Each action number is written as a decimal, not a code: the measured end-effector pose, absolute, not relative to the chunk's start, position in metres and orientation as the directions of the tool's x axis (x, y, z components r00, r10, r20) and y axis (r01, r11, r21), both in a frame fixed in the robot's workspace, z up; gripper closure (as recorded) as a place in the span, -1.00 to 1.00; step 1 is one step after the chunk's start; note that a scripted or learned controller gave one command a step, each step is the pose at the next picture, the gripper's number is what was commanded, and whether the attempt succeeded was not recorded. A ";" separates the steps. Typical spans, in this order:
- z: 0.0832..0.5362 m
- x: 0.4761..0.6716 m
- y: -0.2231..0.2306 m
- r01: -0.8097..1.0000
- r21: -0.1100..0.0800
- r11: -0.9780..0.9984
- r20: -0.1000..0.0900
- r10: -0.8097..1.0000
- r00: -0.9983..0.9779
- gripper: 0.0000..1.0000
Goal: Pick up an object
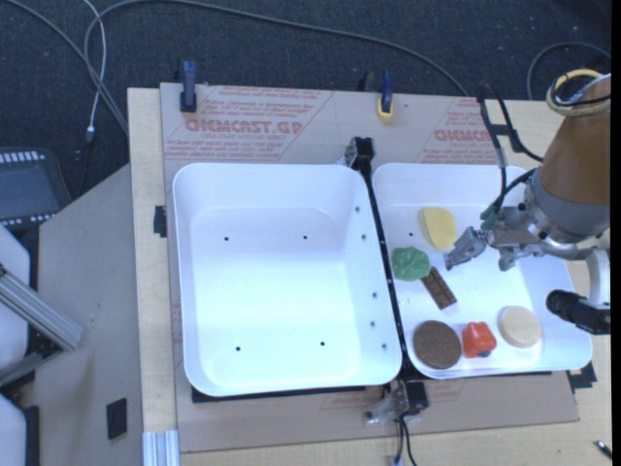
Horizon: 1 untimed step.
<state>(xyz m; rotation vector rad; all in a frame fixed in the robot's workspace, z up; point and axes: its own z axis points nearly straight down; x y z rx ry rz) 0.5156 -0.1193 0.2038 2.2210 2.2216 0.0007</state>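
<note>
The right bin (553,362) holds a yellow block (439,226), a green crumpled piece (410,263), a thin brown bar (440,287), a round brown disc (438,344), a small red object (478,338) and a cream round piece (519,326). My gripper (482,249) hangs over the middle of this bin, just right of the yellow block and above the brown bar. Its fingers are spread apart with nothing between them.
The left bin (194,289) lies beside the right one, sharing a middle rim. Blue and yellow clamps (386,100) hold a board at the back edge. Cables run across the dark floor behind the bench. The arm's orange band (577,158) fills the right side.
</note>
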 end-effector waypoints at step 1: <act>0.102 0.491 -0.124 1.000 -0.009 -0.001 0.002 1.000 0.001 -1.00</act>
